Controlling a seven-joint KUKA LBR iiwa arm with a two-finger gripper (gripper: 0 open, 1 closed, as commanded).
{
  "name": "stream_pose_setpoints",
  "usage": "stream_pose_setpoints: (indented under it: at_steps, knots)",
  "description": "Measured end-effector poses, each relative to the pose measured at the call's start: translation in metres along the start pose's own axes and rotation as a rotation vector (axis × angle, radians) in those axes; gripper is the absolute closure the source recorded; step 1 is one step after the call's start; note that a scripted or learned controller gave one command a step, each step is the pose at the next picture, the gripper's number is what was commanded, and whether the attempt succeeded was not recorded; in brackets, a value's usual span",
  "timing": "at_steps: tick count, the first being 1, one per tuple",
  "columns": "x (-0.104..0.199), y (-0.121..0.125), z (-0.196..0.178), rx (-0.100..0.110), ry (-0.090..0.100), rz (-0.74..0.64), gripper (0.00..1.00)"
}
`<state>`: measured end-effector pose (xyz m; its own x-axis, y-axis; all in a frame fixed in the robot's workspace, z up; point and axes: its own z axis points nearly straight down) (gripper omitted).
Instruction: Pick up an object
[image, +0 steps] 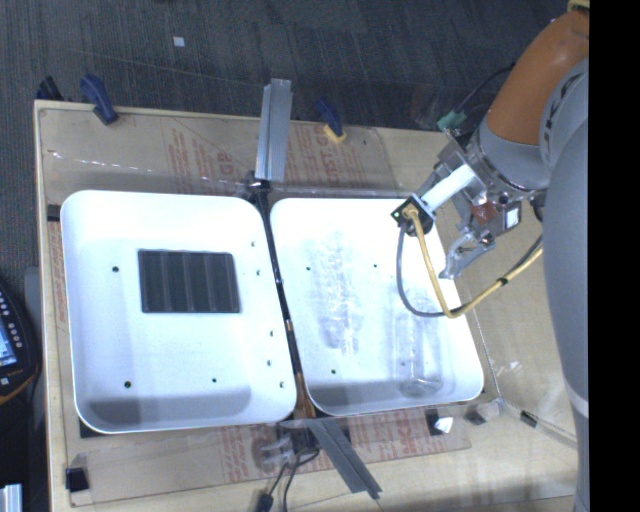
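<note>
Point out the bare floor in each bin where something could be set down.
Left bin: open white floor borders the dark ridged block on all sides, widest toward the near wall. Right bin: two clear plastic bottles crowd the middle and near right corner; the strip between them is narrow. The hand hangs over the right rim.

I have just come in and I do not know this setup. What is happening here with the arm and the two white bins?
A grey robot arm reaches in from the right, and its gripper is above the right edge of the right bin. This bin holds two clear plastic items: a crinkled wrapper near its middle and a transparent bottle near its right side. The left bin contains a dark ribbed rectangular object. Nothing appears to be picked up yet.
</note>
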<state>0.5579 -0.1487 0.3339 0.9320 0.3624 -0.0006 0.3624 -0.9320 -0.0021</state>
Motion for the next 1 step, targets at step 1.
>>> stream_pose_setpoints:
  at_steps: [1]
  knots:
    - [0.0072, -0.0574, 0.0406, 0.002, -0.003, 0.161, 0.00]
